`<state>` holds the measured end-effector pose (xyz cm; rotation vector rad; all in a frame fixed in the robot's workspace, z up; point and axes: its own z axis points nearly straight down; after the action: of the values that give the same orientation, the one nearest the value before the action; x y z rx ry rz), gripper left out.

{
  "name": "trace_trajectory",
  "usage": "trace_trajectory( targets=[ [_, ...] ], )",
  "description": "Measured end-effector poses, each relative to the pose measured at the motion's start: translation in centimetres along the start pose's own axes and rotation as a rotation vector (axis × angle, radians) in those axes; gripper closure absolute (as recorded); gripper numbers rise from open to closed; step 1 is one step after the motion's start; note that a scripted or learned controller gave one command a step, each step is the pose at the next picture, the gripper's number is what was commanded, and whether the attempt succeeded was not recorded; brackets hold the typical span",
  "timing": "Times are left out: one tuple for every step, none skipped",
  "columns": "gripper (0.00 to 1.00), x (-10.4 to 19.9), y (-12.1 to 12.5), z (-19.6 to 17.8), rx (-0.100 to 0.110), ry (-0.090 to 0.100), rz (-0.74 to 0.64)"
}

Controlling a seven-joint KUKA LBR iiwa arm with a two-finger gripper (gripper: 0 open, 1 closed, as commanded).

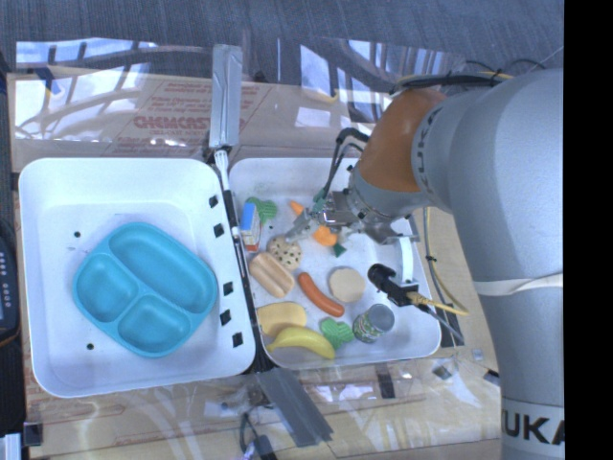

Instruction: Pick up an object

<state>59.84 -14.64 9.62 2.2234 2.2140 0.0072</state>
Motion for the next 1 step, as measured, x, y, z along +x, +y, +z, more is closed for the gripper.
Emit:
trace_trajectory(
  targets=[
    [0.00, 0.00, 0.00, 0.00, 0.000, 0.000, 0.000]
  ],
)
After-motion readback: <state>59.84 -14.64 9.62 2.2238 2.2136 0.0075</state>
